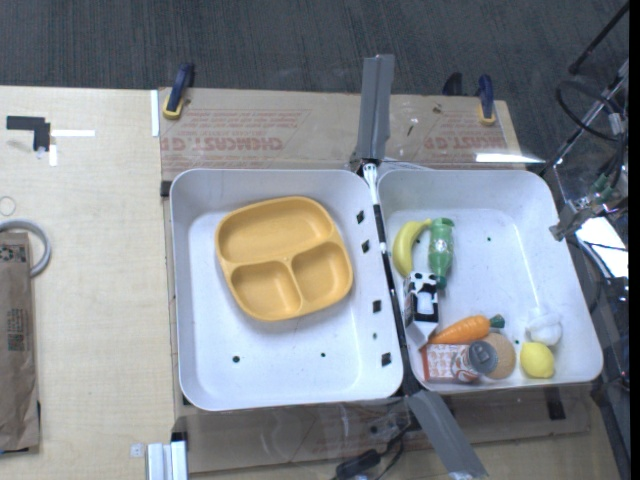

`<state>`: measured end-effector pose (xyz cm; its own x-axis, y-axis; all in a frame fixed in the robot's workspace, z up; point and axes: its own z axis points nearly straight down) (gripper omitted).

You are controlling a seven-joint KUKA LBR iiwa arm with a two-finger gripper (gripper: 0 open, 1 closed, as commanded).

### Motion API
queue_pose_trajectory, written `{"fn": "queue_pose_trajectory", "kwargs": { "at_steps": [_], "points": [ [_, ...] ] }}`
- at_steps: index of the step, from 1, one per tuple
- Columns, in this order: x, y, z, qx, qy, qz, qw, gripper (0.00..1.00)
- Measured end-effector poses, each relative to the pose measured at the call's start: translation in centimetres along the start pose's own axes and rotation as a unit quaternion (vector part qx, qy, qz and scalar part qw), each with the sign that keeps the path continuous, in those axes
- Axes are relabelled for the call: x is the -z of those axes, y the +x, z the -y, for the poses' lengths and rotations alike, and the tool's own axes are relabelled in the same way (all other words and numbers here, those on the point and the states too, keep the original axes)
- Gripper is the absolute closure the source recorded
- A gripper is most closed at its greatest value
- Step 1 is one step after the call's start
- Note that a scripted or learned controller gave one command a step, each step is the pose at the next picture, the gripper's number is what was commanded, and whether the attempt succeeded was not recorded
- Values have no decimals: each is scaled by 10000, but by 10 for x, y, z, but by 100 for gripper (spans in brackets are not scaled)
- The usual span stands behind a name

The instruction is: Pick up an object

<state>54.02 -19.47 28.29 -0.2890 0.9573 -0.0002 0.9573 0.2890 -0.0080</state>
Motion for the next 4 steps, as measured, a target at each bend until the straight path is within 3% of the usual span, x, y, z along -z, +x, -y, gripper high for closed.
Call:
{"fn": "queue_pose_trajectory", "kwargs": {
  "at_steps": [3,4],
  "points": [
    [20,-3,-4,7,31,-2,10000,100],
    [108,9,-23,1787,-37,15,9839,100]
  ]
}}
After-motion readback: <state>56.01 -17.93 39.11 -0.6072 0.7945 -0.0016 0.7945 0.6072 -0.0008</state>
